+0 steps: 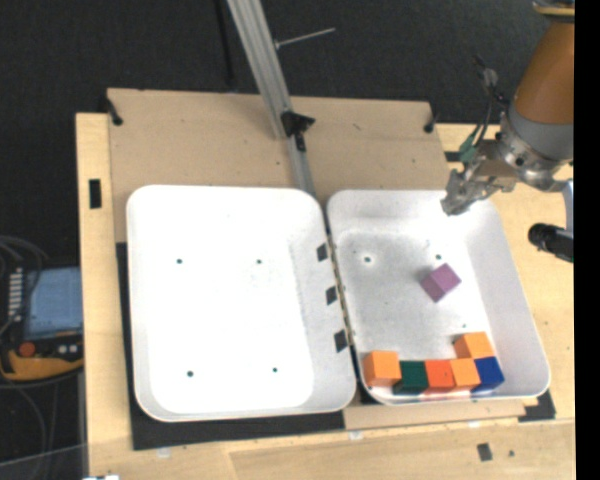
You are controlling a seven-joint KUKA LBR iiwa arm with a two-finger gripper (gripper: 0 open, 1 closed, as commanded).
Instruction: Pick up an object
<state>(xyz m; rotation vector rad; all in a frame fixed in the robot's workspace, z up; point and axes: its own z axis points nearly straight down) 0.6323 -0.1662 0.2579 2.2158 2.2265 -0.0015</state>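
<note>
While dark carpet surrounds it, the bench point(95, 298) bears two bins point(230, 298).

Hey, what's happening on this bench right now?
A robot arm reaches in from the right, its tool hanging above the far edge of the right bin. It holds nothing visible. A purple block lies alone mid-bin, and a row of orange, green and blue blocks sits along the near wall. The left bin is untouched.

A robotics lab; a wooden bench point(230, 138) bears two white bins point(150, 268) (loose cables point(10, 268) alongside).
</note>
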